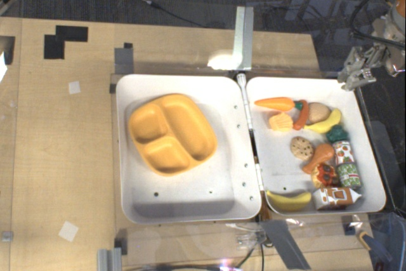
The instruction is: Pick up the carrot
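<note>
Carrot (275,102) seen lying in the right bin (279,168), near its far left corner.
Claw (359,75) is held above the bin's far right corner, well apart from the carrot; finger state cannot be told.

Smooth white plastic bins (184,209), a matt yellow plastic tray (171,133), a pale wood-grained bench (57,155)

Two white bins (184,209), one yellow divided plate (171,133), one carrot (274,103), two bananas (288,200), one cookie (301,148).
</note>
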